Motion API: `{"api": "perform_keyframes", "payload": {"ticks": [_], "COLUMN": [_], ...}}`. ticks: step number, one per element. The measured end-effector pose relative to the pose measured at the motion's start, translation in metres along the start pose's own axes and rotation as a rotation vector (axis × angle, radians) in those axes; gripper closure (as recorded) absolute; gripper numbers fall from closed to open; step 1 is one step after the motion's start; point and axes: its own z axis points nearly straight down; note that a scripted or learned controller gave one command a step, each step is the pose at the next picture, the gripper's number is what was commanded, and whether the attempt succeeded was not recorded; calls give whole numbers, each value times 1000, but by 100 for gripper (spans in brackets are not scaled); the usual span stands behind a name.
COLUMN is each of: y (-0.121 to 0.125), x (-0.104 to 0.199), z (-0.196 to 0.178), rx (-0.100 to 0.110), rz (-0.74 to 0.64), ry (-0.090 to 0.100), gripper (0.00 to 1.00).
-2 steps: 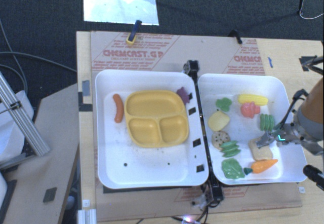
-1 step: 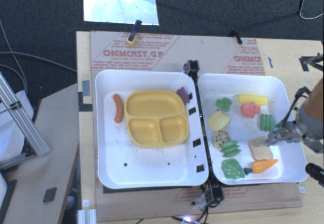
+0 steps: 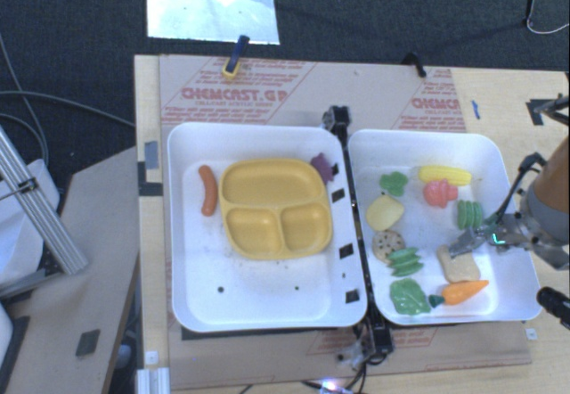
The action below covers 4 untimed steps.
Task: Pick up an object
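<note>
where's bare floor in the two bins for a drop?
Left white bin: a wide bare strip along the near wall, below the yellow divided plate; a narrower one left of the orange sausage. Right white bin: crowded, toy food across most of the floor, with the gripper over the tan bread slice.

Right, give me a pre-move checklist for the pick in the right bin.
1. Tool over the right bin: ok.
2. A target within reach: ok, the bread slice lies right beside the tool.
3. Tool already carrying something: cannot tell.
4. Room around the target: not ok, the carrot touches the bread slice.
5. Other toys out of the way: ok, corn and cookie lie apart from the tool.
6. Left bin out of the path: ok, the yellow tray sits well to the side.
</note>
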Motion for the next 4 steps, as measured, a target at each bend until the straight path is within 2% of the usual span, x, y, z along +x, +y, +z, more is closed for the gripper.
{"api": "perform_keyframes", "payload": {"ticks": [1,2,3,4], "y": [1,1,2,2], "x": [0,0,0,0], "z": [-11,-10,-21,-21], "rx": [-3,-3,-7,-6], "rz": [-1,0,-2,-1], "ry": [0,0,0,0], "gripper": [100,0,100,0]}}
